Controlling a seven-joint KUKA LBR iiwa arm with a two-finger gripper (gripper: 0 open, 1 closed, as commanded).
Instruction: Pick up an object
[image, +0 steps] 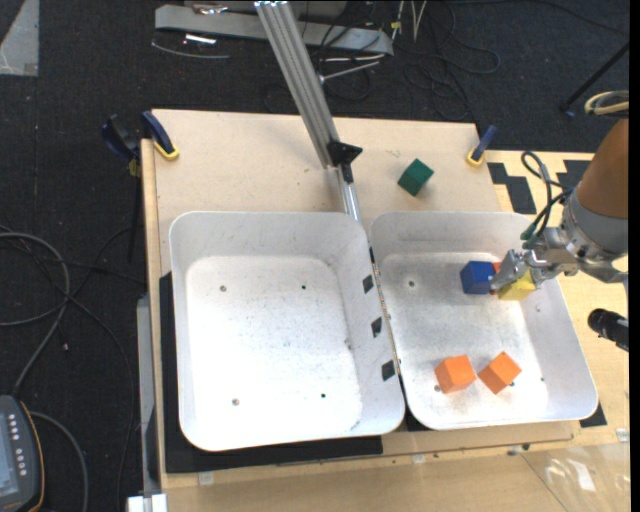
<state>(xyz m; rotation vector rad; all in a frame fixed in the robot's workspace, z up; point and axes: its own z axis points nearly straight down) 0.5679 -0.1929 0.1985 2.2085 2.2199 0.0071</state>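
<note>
Gripper (522, 268) beside blue cube (478, 277), above yellow block (517, 290); finger state unclear.

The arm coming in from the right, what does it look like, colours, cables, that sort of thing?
The arm is grey near the wrist with a broad orange band above it. A thin green cable loops along its side. The gripper is small, metallic grey, with dark fittings.

Grey arm (600, 235), orange band, green cable, metal hand (519, 270)
</note>
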